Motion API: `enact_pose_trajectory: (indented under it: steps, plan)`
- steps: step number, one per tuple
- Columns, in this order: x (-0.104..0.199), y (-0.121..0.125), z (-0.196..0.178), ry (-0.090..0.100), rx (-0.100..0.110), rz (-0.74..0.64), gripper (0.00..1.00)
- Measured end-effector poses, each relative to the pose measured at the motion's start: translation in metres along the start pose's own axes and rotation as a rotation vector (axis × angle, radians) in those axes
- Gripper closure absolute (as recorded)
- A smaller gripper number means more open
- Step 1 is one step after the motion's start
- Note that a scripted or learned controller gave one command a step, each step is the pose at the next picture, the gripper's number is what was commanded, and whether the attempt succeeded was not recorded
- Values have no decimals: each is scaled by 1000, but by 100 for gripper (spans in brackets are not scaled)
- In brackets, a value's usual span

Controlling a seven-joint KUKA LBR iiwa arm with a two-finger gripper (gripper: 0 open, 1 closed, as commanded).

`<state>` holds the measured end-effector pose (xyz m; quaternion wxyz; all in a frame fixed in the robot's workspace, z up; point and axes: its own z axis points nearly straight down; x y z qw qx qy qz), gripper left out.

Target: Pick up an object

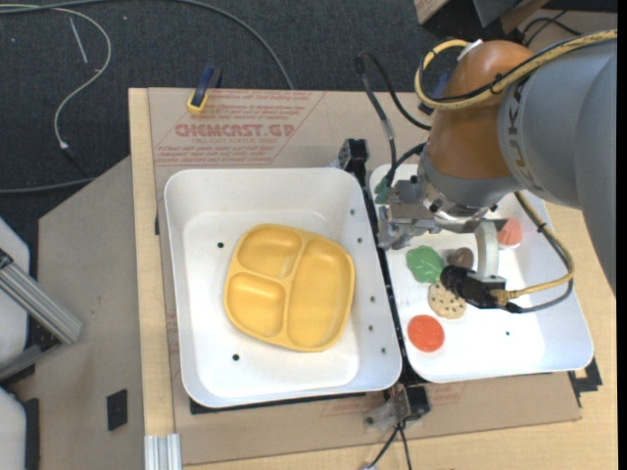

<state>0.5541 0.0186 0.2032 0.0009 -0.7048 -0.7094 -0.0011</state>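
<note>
The two-finger gripper (402, 221) is seen over the right-hand shallow white bin (549, 333), near a small green rounded piece (424, 262); its state cannot be told. By judgement, the piece could be missed or the bin's wall struck.

Arm (573, 106): a broad, smooth grey housing, rounded in section, with a matt finish. Directly above the tool (404, 215) is a glossy orange band (470, 116), domed, with a pale highlight on its crown. The tool is a compact cluster of silver-grey metal parts with dark edges. A yellow cable (431, 67) loops over the orange band, on the side away from the tool. Thin black cables (377, 96) run down to the tool's upper end.
</note>
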Motion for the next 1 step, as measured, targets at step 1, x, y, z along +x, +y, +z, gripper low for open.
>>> enact_pose_trajectory:
  steps: [1]
  plan:
    - [51, 4, -2, 0, 0, 0, 100]
